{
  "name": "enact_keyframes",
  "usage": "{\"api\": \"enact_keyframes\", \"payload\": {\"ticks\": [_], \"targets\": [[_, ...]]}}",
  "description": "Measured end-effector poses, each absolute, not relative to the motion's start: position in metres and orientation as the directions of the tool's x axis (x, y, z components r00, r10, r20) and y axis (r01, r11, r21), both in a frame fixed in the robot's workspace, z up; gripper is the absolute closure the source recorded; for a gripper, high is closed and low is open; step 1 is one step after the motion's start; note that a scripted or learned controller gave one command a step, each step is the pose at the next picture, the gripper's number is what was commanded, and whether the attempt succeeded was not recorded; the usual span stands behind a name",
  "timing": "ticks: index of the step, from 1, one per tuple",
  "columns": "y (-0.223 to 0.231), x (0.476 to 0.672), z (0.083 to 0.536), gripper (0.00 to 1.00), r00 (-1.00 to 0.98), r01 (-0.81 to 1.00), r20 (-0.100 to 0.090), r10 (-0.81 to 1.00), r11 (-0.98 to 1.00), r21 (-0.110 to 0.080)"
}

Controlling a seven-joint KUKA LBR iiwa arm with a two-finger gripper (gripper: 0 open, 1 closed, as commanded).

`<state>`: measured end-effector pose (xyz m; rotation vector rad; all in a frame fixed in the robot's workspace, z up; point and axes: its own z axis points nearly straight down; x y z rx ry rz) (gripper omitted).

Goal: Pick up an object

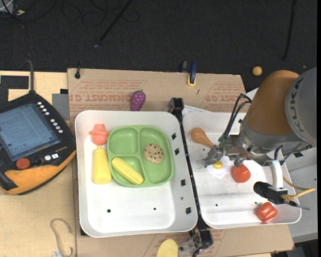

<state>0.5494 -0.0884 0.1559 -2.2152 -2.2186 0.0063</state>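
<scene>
Dark carpet (150,25) fills the top of the frame, black cables (117,9) trailing across it. Light wooden bench (27,218) lower left, teach pendant (27,138) with lit screen at left edge. Brown printed cardboard sheet (160,90) spans centre, blue clamp (192,74) on its top edge.

Two white bins (129,218); around the one green plate (140,155): one cookie (154,153), one corn cob (127,171); two red tomatoes (241,173) rightward.
</scene>
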Motion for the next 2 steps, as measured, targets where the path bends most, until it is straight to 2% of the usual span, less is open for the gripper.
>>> {"api": "enact_keyframes", "payload": {"ticks": [1, 2], "targets": [[-0.093, 0.554, 0.0964, 0.0, 0.0, 1.0, 0.002, 1.0, 0.0, -0.007], [-0.0934, 0.554, 0.0879, 0.0, 0.004, 1.0, 0.0, 1.0, -0.004, -0.002]]}}
